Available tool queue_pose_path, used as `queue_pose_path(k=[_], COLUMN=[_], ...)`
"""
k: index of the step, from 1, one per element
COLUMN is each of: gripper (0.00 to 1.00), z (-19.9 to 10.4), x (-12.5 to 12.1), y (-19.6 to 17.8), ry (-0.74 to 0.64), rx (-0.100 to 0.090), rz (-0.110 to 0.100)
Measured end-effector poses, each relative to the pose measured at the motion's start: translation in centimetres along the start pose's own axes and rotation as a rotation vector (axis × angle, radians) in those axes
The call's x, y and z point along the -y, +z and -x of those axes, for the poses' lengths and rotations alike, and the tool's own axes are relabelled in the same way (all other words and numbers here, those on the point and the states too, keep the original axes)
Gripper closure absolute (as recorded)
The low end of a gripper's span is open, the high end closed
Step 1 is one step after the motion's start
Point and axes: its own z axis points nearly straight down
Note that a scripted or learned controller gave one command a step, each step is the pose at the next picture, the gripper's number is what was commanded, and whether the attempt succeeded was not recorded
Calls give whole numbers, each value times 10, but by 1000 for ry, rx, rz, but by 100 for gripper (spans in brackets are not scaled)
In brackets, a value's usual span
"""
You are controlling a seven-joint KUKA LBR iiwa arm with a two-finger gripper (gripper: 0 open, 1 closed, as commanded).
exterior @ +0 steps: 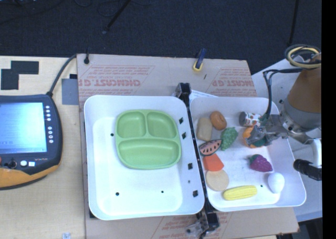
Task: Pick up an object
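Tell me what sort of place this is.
Probably a robotics lab bench: a robot arm reaches over two white bins, one full of toy food, with a control tablet alongside.

1. Light falls evenly from above, bright on the two white bins, which verge on washed-out but keep their edges.
2. The dark floor at the top swallows detail; cables there barely read.
3. Shadows are soft and short, hugging the green plate and the toy foods.
4. The pendant screen glows pale blue, its text unreadable.
5. Overall slightly soft and grainy; the arm at the right looks blurred.
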Motion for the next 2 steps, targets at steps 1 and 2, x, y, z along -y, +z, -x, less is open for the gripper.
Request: queue_pose_path(k=[1,2], gripper=[100,100], z=[1,3], x=[-5,-5], y=[-43,-68], ry=[-8,-8], rx=[0,-1], rz=[-1,-2])
